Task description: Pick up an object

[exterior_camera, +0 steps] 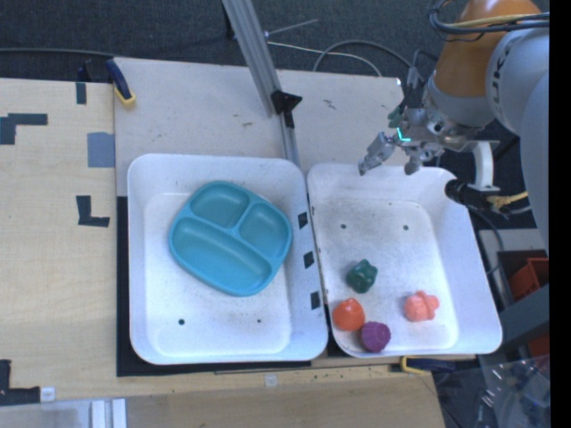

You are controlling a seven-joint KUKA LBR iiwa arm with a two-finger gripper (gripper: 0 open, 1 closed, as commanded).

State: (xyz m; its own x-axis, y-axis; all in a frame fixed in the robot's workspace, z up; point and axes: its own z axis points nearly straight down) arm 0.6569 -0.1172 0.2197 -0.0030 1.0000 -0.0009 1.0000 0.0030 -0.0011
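My hand (391, 159), fingers spread, holds nothing, over right bin (464, 230) far rim. Green piece (361, 276), orange (348, 313), purple (375, 335), maybe pinkish (420, 306) near its front. Teal plate (230, 237) in left bin (143, 239); pale counter (53, 239).

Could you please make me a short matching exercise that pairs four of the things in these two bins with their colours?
Things:
1. divided plate in the left bin
2. object nearest the right bin's centre
3. object at the near rim
4. object farthest right

Colours:
A. purple
B. salmon pink
C. light blue
D. dark green

Pairs: 1-C, 2-D, 3-A, 4-B
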